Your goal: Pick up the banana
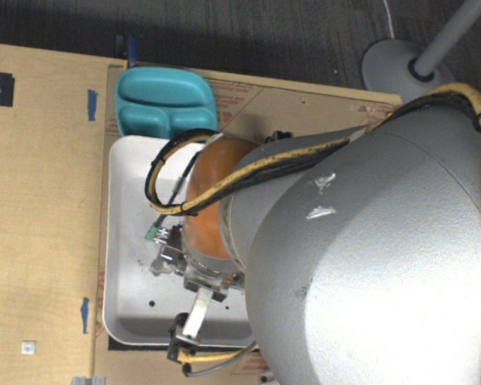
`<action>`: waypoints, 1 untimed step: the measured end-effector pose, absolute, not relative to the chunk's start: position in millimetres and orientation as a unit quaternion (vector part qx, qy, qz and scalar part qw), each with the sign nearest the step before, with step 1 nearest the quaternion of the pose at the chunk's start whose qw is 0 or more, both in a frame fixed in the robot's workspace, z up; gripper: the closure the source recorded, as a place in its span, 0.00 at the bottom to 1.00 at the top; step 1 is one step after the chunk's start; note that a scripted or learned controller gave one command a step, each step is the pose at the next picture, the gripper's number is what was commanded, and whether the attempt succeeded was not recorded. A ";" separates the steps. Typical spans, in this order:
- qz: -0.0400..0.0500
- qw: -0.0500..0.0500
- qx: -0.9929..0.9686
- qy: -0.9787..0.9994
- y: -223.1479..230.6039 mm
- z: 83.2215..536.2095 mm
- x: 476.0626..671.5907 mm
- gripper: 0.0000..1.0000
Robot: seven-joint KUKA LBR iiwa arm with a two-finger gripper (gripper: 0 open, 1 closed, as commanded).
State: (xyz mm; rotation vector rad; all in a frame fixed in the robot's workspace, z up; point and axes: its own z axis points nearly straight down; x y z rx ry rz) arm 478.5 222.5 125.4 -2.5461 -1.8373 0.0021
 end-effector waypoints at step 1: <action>0.000 0.000 -0.716 -0.698 224.5 163.0 479.0 0.00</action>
